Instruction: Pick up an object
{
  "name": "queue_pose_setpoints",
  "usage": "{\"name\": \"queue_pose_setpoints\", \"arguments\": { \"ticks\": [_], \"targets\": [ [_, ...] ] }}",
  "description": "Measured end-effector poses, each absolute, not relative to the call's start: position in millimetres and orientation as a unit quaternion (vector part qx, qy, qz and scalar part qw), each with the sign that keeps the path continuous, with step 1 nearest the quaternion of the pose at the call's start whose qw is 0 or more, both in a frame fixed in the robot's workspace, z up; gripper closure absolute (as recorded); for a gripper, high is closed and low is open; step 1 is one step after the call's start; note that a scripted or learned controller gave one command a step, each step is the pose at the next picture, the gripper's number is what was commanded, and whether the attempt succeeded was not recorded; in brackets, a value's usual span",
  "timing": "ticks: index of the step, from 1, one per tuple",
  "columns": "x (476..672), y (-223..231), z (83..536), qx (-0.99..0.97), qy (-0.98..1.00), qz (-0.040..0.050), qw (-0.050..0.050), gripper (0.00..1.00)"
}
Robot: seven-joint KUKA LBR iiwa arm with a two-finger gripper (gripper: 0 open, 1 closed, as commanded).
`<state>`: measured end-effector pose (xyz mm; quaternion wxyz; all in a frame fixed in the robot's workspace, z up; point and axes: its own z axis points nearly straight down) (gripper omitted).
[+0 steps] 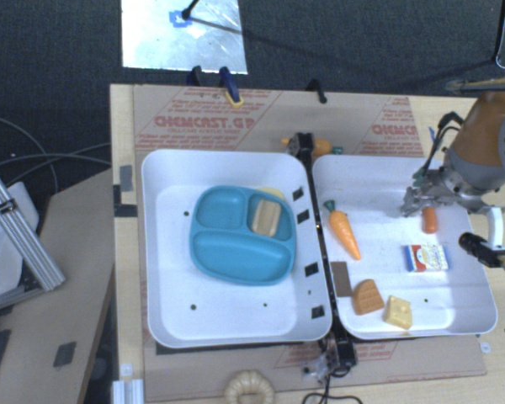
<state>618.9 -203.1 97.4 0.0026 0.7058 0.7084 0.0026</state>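
Orange sausage lies just beside end effector

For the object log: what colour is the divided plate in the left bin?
Blue plate, clearest in the camera view.

- We see dark carpet around the bench.
- A shiny square sheet lies on it (glare in the middle).
- Printed cardboard covers the benchtop.
- Aluminium rails stand at left.
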Motion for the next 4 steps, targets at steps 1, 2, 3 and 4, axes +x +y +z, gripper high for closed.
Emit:
{"name": "queue_pose_setpoints", "arguments": {
  "ticks": [1,2,3,4],
  "targets": [
    [625.0,-202,162,0.706,0.709,0.0022,0.004,1.00],
    [629.7,-193,220,0.705,0.709,0.0019,0.003,1.00],
    [630.7,-193,225,0.705,0.709,0.0010,0.002,1.00],
    [617.0,-135,218,0.704,0.710,0.0008,-0.001,1.00]
  ]
}}
